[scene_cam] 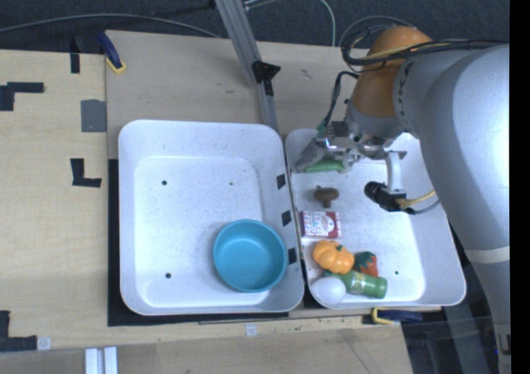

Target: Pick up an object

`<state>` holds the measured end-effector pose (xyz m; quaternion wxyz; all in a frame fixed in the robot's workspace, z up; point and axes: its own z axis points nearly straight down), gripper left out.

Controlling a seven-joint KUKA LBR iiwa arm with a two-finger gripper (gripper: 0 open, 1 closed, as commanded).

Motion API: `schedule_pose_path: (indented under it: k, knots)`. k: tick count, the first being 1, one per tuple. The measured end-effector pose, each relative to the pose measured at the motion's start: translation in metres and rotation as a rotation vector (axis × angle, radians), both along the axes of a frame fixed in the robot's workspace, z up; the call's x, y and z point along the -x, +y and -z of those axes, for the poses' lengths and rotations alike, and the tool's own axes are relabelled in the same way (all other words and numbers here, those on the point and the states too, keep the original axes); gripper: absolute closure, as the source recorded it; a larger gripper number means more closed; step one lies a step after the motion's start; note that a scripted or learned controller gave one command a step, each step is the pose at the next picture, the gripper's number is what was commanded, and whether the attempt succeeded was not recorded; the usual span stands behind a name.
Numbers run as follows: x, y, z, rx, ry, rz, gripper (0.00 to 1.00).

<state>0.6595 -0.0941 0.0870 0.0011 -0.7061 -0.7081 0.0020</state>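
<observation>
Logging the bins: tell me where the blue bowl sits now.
The blue bowl sits in the left bin, at its near right corner, just across the divide from the small orange pumpkin.

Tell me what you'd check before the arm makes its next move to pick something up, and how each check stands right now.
1. Things to pick in the right bin: ok. A small pumpkin, a green bottle, a white egg, a red-and-white packet and a small brown object lie there.
2. Gripper over the right bin: ok, at its far end.
3. Something between the fingers: cannot tell; a green object sits right at the gripper.
4. Room around targets: not ok; pumpkin, bottle and egg are crowded together.
5. Blue bowl out of the way: ok, in the left bin.
</observation>
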Motion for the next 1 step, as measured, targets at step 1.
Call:
schedule_pose_path:
  k: [1]
  knots:
    - [-0.0004,0.0005,-0.0112,0.0,-0.001,-0.002,1.0]
